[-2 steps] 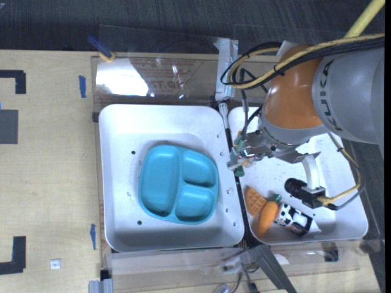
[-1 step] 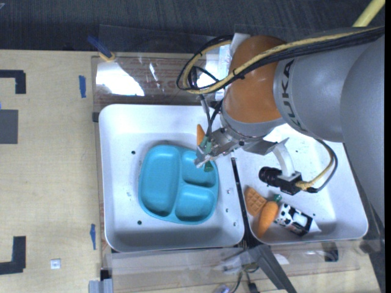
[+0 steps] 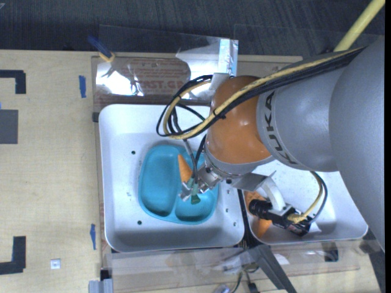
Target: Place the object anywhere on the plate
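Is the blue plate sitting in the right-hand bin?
No, the blue plate lies in the left bin, under the gripper.

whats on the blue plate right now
An orange object lies on the blue plate near its middle ridge, with the claw right beside it. The arm covers the plate's right edge.

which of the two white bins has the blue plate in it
The left bin, the one under the gripper. The blue plate lies on its floor with an orange object at its edge; the right bin has no plate.

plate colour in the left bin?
Blue: the plate in the left bin, seen from the overhead camera view.
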Available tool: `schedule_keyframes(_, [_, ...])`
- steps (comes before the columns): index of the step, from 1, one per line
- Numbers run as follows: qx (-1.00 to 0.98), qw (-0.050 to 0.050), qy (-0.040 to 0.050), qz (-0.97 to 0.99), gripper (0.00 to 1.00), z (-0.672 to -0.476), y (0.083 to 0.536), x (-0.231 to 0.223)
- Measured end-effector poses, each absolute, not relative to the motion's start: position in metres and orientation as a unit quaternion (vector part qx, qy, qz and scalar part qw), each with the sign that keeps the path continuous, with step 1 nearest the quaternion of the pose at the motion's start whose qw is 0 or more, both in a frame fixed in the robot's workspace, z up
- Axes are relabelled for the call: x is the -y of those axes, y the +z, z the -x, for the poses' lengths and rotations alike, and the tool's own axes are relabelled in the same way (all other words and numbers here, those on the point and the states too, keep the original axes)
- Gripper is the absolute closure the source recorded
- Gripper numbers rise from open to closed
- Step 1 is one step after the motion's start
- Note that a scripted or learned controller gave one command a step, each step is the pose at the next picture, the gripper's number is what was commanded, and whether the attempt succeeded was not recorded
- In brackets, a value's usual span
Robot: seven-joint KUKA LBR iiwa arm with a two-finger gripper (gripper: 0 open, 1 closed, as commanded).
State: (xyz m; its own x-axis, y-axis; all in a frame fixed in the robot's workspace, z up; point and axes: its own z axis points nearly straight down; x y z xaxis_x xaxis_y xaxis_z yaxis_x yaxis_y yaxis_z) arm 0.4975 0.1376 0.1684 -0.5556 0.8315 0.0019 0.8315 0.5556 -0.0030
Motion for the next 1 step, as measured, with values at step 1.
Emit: schedule_keyframes(1, [0.882,0.001,0.0004,0.472,0.00,-0.4980,0.1690,-0.1370])
